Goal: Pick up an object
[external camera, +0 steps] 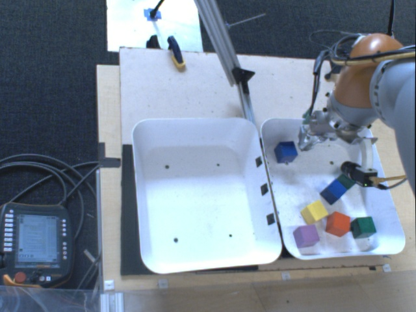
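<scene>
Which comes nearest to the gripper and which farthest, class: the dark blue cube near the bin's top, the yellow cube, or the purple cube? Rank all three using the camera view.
Measured from the gripper:
1. Dark blue cube, just to its left in the view, near the top of the right bin.
2. Yellow cube, lower down, mid-bin.
3. Purple cube, by the bin's bottom edge.

**Blocks in right bin**

Dark blue cube [285,151] near the bin's top-left, apart from the rest. Lower cluster: blue block [334,192], yellow [314,212], orange [337,223], green [363,226], purple [306,236]. All resting flat on the bin floor.
</scene>
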Robot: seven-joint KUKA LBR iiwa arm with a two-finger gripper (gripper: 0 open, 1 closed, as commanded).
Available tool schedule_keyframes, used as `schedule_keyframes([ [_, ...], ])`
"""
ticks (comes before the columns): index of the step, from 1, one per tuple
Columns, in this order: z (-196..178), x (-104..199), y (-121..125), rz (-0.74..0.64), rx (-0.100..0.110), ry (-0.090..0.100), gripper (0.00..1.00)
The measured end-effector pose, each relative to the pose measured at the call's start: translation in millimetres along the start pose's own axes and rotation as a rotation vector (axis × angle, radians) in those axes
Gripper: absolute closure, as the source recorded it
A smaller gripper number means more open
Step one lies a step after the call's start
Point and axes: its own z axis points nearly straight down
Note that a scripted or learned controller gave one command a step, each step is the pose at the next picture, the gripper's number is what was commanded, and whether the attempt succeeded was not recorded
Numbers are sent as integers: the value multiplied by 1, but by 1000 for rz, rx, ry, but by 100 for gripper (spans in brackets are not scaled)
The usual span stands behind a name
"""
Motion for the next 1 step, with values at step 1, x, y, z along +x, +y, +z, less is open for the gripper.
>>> schedule_keyframes([
  [1, -47, 5, -2, 0, 5, 0, 100],
])
